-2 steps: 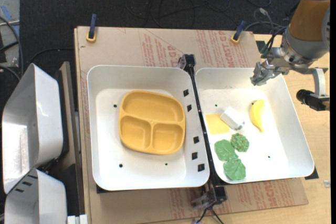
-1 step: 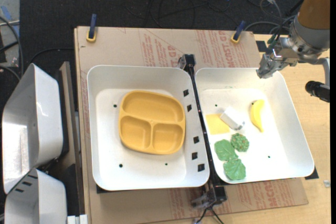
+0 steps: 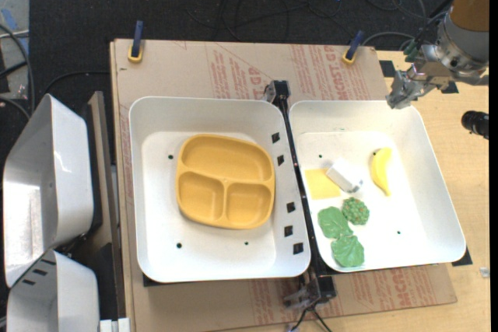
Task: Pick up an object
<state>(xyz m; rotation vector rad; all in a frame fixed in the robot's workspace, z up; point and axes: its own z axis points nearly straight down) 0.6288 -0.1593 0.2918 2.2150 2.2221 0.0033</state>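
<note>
In the right bin (image 3: 436,167) lie a yellow banana (image 3: 380,169), a flat yellow square (image 3: 321,183), a small white and grey block (image 3: 343,177), a green broccoli piece (image 3: 355,210) and two green leafy pieces (image 3: 334,222) (image 3: 347,250). My gripper (image 3: 402,95) hangs over the bin's far right corner, up and to the right of the banana, apart from every object. Nothing shows between its fingers.
The left bin (image 3: 156,190) holds a yellow divided plate (image 3: 226,181). Black clips run along the divider (image 3: 286,167) between the bins. Blue clamps (image 3: 137,41) (image 3: 353,46) sit at the board's far edge. A white container (image 3: 47,175) stands at the left.
</note>
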